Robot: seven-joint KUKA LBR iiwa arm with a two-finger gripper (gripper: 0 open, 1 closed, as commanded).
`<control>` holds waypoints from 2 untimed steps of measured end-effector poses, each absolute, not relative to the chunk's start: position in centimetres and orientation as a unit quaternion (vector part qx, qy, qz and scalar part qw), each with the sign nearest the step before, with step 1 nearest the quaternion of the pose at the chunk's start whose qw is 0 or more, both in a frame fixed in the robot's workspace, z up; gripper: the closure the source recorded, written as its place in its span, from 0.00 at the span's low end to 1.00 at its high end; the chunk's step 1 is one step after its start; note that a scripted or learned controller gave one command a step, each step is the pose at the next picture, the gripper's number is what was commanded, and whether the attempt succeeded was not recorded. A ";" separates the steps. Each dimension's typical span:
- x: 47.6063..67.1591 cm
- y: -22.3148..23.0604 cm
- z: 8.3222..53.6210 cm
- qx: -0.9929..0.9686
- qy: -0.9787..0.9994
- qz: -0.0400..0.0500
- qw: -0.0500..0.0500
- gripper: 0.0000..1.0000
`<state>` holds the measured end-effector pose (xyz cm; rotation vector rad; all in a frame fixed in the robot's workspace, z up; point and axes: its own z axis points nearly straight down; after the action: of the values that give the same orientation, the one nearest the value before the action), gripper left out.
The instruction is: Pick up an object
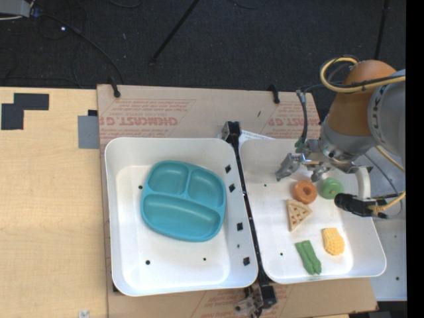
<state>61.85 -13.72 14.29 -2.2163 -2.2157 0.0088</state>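
Note:
In the right bin (278,257) lie several toy foods: an orange donut (305,191), a round green piece (330,188), a tan waffle wedge (297,214), a yellow corn cob (333,241) and a long green vegetable (308,256). My gripper (303,166) hangs over the far part of that bin, just above the donut and the green piece. Its two grey fingers (287,167) are spread wide apart, with nothing between them.
A teal divided plate (183,201) lies in the left bin (126,244). A black divider clip strip (240,197) runs between the bins. A black cable (361,206) from the arm drapes over the right bin's far right rim. Cardboard lies beneath both bins.

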 end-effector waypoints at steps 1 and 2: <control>62.3 -14.0 9.8 -0.707 -0.707 -0.001 -0.009 0.00; 62.5 -14.1 11.2 -0.708 -0.706 -0.004 -0.011 1.00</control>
<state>62.47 -14.06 11.19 -2.2399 -2.2329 -0.0120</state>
